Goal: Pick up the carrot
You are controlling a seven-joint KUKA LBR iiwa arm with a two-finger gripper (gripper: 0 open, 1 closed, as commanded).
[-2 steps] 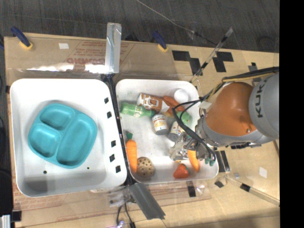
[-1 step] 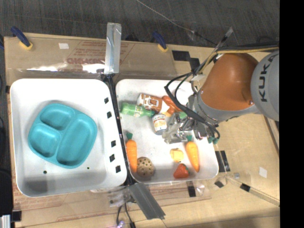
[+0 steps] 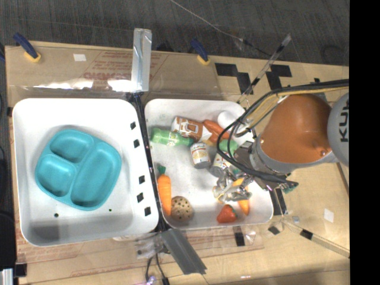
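— Where is the carrot [image 3: 164,189] right now?

— It lies in the right bin [image 3: 178,107], close against that bin's left wall, pointing roughly up and down in the view. A brown speckled ball [image 3: 181,208] sits just below it, touching or nearly touching its lower end, and a green bottle [image 3: 168,138] lies above it.

— And the arm [image 3: 297,129]?

— It reaches in from the right, its orange band over the right side of the same bin. The gripper [image 3: 233,183] hangs low near the bin's lower right corner — well apart from the carrot.

— Is the gripper holding anything?

— I cannot tell; cables and metal parts crowd that spot, so its state is unclear. A strawberry [image 3: 226,214] and a small orange piece [image 3: 243,206] lie just beneath it.

— What else is in that bin?

— A small can [image 3: 200,155] near the middle, a brown carton [image 3: 186,127] above it, and a red-orange sausage-shaped thing [image 3: 215,127] beside the carton.

— And the left bin [image 3: 71,108]?

— It holds a teal plate [image 3: 78,168] with three compartments, set slightly askew.
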